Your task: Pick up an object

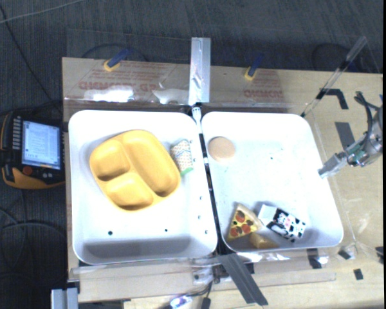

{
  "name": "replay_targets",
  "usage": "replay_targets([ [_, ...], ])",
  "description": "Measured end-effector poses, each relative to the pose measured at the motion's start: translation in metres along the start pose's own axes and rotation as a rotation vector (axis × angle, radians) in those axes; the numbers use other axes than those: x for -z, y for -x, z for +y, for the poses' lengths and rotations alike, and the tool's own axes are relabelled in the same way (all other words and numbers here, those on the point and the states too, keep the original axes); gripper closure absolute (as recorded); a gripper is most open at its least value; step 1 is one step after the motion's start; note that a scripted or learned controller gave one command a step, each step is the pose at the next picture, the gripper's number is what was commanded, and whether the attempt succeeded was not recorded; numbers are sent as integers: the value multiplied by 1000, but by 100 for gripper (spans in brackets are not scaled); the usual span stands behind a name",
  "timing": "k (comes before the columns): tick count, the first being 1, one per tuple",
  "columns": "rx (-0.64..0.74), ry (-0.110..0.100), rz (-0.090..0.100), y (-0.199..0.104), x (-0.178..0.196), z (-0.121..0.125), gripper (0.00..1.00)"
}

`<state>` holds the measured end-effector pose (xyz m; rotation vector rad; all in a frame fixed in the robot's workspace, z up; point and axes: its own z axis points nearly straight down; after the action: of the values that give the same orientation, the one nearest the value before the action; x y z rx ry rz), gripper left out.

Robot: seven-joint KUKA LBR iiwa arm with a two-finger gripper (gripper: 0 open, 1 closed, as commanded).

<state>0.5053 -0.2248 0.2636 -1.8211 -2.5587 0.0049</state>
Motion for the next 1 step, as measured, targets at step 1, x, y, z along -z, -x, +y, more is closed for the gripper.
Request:
replay_targets([
  [1, 154, -1, 3, -1, -26, 0, 100],
])
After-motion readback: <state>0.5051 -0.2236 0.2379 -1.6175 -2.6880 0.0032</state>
